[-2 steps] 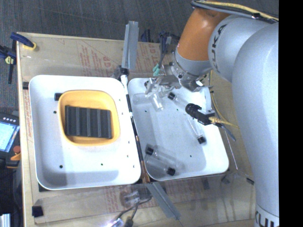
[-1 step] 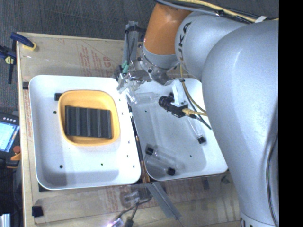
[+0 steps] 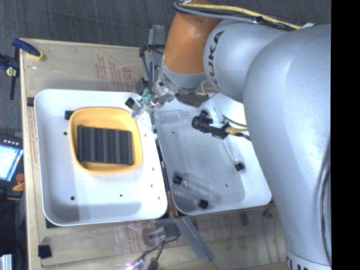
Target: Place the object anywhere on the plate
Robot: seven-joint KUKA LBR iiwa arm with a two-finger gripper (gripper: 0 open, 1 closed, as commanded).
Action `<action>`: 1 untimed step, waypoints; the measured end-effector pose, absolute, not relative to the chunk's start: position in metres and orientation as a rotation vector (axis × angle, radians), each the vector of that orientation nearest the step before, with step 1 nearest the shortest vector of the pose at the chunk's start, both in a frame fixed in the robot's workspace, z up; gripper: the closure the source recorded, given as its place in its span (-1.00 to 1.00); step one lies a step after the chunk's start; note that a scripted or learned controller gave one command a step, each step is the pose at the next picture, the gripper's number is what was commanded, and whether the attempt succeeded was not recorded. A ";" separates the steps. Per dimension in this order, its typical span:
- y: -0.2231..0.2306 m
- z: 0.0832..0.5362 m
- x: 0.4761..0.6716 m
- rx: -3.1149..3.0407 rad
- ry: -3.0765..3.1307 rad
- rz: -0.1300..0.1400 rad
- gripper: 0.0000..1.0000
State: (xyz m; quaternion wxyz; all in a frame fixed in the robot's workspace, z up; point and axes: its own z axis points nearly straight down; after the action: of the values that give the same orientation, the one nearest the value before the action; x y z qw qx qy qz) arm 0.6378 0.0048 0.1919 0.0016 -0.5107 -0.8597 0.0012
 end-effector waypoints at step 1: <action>0.004 0.192 0.638 -1.604 -2.698 0.004 -1.00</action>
State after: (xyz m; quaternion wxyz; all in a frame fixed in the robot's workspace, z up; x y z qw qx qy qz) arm 0.6379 0.0043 0.1920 0.0013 -0.5110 -0.8596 0.0012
